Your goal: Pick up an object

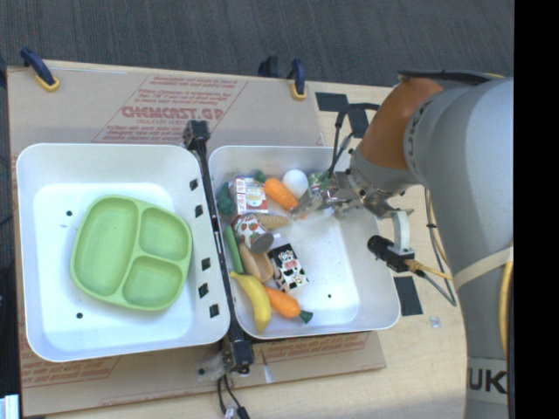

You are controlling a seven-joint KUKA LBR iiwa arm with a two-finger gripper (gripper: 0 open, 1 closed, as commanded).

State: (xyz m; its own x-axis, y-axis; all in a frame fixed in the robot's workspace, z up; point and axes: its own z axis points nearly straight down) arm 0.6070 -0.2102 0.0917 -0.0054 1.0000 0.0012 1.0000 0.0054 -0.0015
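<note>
Toys crowd the right bin [376, 308] just left of the gripper [325, 190]: an orange carrot [280, 193], a white egg [295, 180], a banana [254, 297], a cow-patterned carton [288, 269]. Whether the gripper grasps anything cannot be told. Farther left, a green divided plate [131, 251] lies in the other bin [35, 321].

The 2 bins [105, 339] are looking like smooth white plastic, the green plate [131, 253] matt plastic, the bench board [175, 107] printed cardboard.

Two white bins [39, 260], one green plate [131, 253], two carrots [281, 194], one banana [254, 298], one white egg [295, 181]
</note>
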